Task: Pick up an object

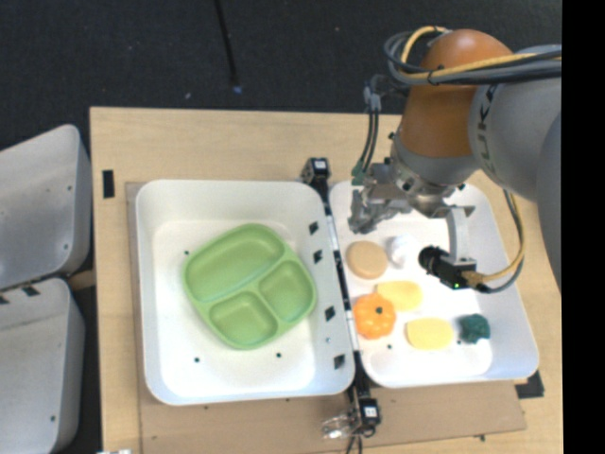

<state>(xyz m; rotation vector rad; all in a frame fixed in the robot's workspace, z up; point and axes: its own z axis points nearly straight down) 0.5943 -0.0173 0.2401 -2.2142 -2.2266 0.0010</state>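
The counter (217,130) carries two white bins side by side. The left bin (170,367) holds a green divided plate (250,285), lying flat and slightly turned, well apart from the arm's work. The right bin (506,348) gathers the small candidates for picking. A tan round piece (367,259) lies toward ten o'clock and a pale yellow piece (401,294) near the middle. An orange pumpkin-like toy (374,318) sits at eight o'clock against the dividing wall, a yellow block (428,333) at six, and a dark green lump (474,327) at five. The arm (444,102) hangs over this bin's twelve o'clock end. Its tool (373,211) sits just above the tan round piece, seemingly lined up for it; whether it is open or closed cannot be told, and nothing shows in its grasp.
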